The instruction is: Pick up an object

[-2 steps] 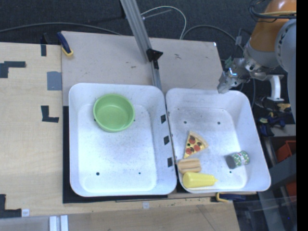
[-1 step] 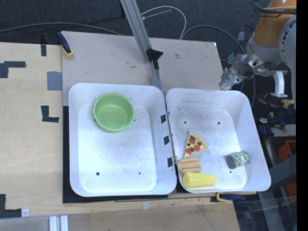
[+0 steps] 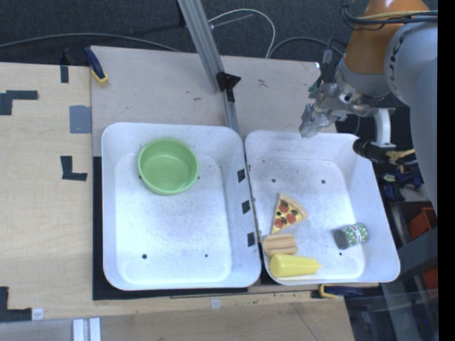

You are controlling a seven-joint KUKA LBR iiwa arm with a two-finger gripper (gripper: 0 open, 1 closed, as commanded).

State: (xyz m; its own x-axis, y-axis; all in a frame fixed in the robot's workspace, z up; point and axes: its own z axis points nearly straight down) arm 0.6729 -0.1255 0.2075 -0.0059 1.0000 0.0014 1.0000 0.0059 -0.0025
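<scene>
Gripper [image 3: 311,128] above far rim of right bin [image 3: 370,190], nothing seen between fingers; jaw opening too blurred to tell. Pizza slice [image 3: 287,214], hot dog [image 3: 279,244], yellow bottle [image 3: 293,265], small can [image 3: 352,235] lie in near half of right bin. Green bowl [image 3: 168,165] in left bin [image 3: 121,247].

This is a robotics lab or test cell, not a home. A pale wooden tabletop [image 3: 43,212] carries strips of dark tape [image 3: 71,168] and a grey square marker [image 3: 79,118]. Two shallow white bins [image 3: 114,190] sit side by side on it, with a slanted aluminium pole [image 3: 206,41] rising behind them. Loose cables [image 3: 249,20] trail over dark carpet [image 3: 128,9] at the back. A grey industrial arm [image 3: 419,55] with an orange band [image 3: 387,6] reaches in. The bins hold toy props: a green bowl [image 3: 168,165], a pizza slice [image 3: 287,213] and a hot dog [image 3: 279,244].
</scene>
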